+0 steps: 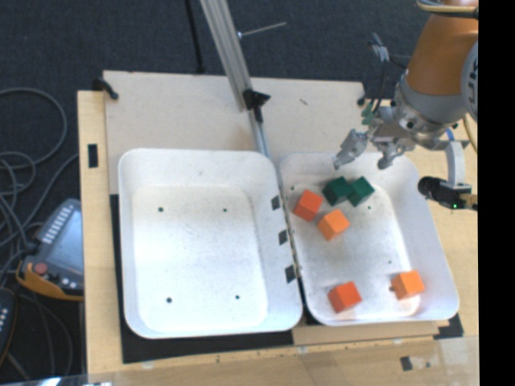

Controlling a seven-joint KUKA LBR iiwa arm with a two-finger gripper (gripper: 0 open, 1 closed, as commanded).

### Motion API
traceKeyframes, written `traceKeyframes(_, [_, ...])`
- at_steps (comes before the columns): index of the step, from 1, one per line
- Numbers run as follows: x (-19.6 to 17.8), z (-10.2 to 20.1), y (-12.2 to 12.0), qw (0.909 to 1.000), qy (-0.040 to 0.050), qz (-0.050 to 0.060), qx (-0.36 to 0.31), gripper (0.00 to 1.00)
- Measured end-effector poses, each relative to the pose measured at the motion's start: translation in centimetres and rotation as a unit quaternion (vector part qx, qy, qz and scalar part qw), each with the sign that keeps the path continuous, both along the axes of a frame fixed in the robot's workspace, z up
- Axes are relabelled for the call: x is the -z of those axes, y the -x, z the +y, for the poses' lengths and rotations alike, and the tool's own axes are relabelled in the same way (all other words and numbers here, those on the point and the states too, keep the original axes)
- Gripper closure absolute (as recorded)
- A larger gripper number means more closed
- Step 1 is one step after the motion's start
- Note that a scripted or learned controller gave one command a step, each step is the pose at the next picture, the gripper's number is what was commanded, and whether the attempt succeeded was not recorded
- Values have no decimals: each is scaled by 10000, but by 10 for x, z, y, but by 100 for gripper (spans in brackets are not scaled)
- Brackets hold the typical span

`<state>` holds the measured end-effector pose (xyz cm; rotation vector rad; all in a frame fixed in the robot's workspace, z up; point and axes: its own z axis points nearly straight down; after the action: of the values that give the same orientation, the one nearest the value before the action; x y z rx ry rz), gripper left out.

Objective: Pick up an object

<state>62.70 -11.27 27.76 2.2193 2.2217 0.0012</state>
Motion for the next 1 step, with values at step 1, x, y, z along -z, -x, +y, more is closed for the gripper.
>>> traceKeyframes(1, [134, 6, 45, 10000, -4, 48, 9, 0])
